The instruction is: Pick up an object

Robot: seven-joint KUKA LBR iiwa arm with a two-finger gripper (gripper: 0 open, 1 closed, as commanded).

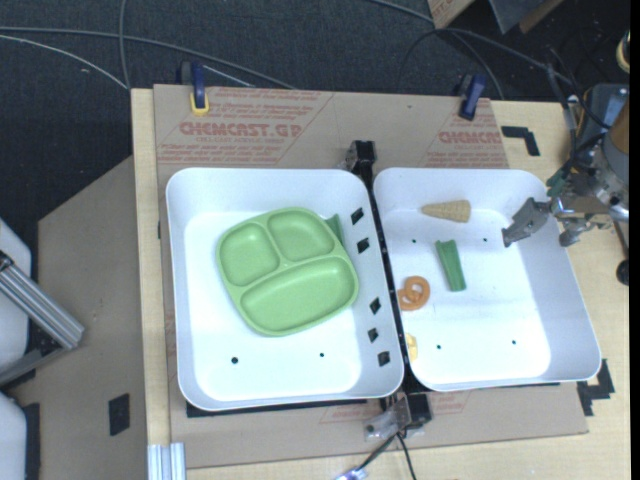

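Over the right rim of the right-hand shallow white bin (pixel 560 298) hung the grey two-finger gripper (pixel 548 226), its fingers (pixel 522 224) spread apart with nothing between them — one dark fingertip reached in over the bin's far right corner, the other stayed out past the rim. Inside that bin lay four small things, all well apart from the gripper. A tan, cone-shaped toy like an ice-cream cone (pixel 446 210) lay on its side toward the far wall, tip pointing left. Nearer the middle lay a short green stick-shaped block (pixel 451 265), set almost lengthwise from far to near. Just left of its near end sat a small orange ring (pixel 414 292), flat on the floor close to the left wall. A tiny yellow piece (pixel 410 346) rested near the left wall toward the near corner, too small to identify. The left-hand shallow white bin (pixel 200 358) held a light green plastic divided plate (pixel 288 270) with three compartments — two small ones on the far side, one large on the near side — lying flat and slightly turned. Both bins sat side by side on a brown cardboard sheet (pixel 250 126) printed with red lettering.
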